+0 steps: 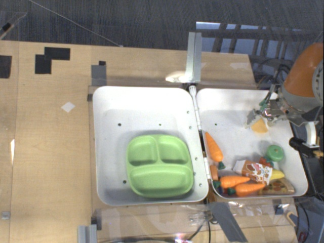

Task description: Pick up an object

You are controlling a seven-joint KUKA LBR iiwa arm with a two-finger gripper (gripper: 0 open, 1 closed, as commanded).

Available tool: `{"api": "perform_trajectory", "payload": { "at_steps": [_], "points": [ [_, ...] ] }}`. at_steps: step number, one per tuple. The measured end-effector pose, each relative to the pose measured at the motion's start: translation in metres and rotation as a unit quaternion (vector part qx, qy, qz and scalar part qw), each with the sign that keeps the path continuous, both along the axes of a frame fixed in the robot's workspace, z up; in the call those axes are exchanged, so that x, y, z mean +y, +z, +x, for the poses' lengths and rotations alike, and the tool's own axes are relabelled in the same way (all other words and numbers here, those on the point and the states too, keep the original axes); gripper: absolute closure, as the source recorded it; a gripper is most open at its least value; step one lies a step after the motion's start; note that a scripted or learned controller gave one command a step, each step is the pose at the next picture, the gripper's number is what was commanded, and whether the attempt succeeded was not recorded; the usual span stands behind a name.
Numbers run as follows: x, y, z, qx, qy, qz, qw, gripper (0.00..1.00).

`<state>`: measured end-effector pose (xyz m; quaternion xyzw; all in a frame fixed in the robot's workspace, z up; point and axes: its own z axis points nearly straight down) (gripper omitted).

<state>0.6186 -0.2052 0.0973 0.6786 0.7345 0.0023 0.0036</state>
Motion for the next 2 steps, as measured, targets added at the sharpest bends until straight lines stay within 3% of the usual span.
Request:
{"api": "perform_trajectory", "payload": {
  "at_steps": [1,2],
  "points": [
    [0.000,-0.008,0.014,-0.001,0.008,-0.0004,1.0000,0.00],
    [0.001,0.006,0.017,-0.006,0.010,-0.0005,0.9999,1.00]
  ]
}}
